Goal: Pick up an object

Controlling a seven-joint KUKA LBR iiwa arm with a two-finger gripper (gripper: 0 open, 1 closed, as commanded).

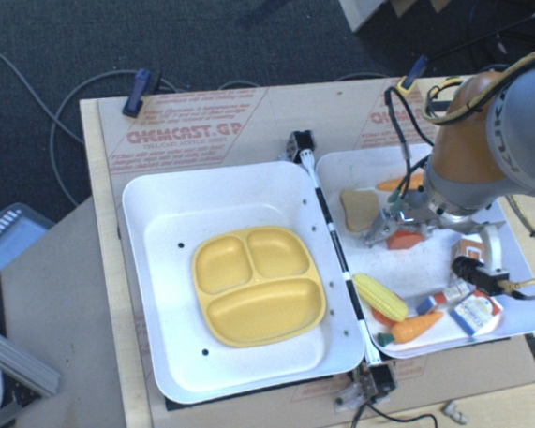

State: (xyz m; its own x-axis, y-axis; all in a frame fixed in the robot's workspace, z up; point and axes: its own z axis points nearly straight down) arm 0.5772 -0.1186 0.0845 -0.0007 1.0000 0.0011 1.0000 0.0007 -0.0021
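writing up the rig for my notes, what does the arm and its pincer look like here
The arm is a thick, rounded grey body with a broad orange band above the wrist. Black cables loop along its upper side near yellow wiring. Its pincer is a small metallic grey assembly with dark parts, low over the right bin.

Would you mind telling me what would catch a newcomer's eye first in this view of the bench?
First, the yellow divided plate lying alone in the middle of the left bin. Next, the grey arm with its orange band, reaching into the right bin, its gripper low beside a tan bread-like piece. Along that bin's near edge lie a corn cob and a carrot.
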